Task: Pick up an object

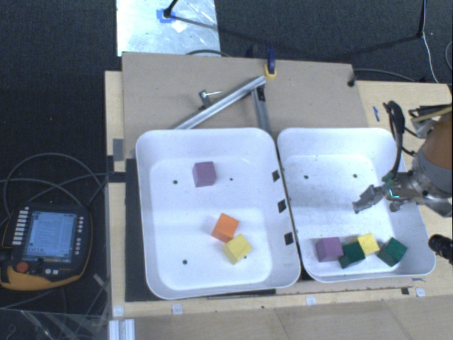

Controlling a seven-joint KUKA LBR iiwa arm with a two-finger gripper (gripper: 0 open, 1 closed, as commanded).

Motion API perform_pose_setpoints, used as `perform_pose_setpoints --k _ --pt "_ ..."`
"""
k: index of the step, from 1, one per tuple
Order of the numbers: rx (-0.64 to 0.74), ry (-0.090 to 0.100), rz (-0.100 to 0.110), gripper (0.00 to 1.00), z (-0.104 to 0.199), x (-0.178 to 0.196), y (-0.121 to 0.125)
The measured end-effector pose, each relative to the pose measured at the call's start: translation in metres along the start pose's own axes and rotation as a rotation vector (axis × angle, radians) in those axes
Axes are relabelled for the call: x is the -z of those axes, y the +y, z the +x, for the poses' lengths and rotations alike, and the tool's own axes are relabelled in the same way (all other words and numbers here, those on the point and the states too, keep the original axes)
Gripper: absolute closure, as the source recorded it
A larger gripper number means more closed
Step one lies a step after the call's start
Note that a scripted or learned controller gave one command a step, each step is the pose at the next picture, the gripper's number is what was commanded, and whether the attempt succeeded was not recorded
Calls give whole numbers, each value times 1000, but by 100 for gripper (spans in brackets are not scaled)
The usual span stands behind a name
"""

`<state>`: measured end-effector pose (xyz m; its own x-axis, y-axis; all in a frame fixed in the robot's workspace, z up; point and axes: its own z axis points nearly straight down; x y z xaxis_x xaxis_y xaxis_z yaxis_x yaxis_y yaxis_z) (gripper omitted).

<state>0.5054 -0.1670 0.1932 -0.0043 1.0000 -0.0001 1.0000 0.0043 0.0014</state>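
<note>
Pincer parked over the right bin, nothing grabbed yet

Pincer (369, 198) is sitting at the right side of the frame, above the floor of the right bin (333, 139), with the grey arm (433, 183) coming in from the right edge. Honestly can't tell whether it's open or closed, that end is just a small grey blob at this angle. No block is showing in its grip, so I'd call this the approach step, before any actual pick.

Candidates are pretty obvious. Along the lower edge of the right bin there's a tight little row: a purple block (328, 248), a dark green block (352, 253) touching it, a yellow block (368, 244) tucked right behind that, and another green block (392, 251) just beside, toward the lower right corner. They all sit below the pincer in the frame, near but clearly apart from it.

The left bin (205, 139) has easier stuff spacing-wise: a lone purple cube (204, 173) in its upper middle, plus an orange cube (225, 227) and a yellow cube (238, 248) touching corner to corner lower down.

My guess for the next move: shift toward the lower edge of the frame over the row, then drop. That cluster is crowded, so going for an end block like the purple one or the far green one looks safer than the middle pair.
</note>
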Motion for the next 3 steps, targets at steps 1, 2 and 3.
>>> perform_pose_setpoints --k 1,2,3 --pt "-1 0 -1 0 0 0 0" --pt "-2 1 5 0 5 -61 -1" --pt "-2 1 4 0 6 -105 -2"
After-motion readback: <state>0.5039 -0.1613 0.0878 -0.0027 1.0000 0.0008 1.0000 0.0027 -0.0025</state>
